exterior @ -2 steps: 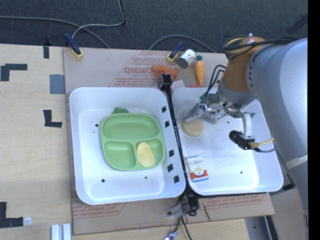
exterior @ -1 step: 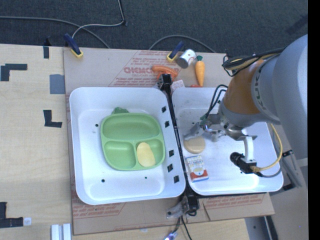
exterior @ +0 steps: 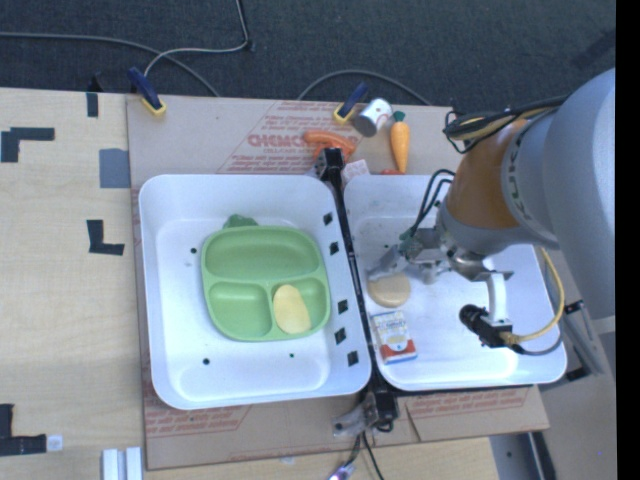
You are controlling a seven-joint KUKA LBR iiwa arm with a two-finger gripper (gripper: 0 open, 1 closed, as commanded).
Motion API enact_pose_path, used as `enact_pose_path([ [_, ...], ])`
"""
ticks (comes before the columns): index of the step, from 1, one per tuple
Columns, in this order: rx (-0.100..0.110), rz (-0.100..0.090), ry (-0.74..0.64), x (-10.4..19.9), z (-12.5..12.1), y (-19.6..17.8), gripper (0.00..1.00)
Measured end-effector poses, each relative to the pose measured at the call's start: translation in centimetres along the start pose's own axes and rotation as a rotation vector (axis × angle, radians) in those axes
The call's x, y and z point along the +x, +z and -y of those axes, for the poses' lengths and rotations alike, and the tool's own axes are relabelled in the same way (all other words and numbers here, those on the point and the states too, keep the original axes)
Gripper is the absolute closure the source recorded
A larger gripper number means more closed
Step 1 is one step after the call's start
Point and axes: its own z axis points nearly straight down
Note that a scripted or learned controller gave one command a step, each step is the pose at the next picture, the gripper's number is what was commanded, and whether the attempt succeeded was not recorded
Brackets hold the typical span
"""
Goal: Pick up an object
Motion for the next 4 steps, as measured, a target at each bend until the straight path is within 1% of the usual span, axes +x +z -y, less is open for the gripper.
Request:
enact_pose_path([
  [1,0.006,-0.001,-0.001,0.4,-0.8,0.1,0.00],
  [2,-0.002,0.002,0.001,0.6,-0.3,0.0,0.00],
  [3,-0.002,-0.002,-0.001,-0.6,1.5,0.0,0.00],
  [4,0.007,0.000,-0.003,0.4,-6.7,0.4,0.00],
])
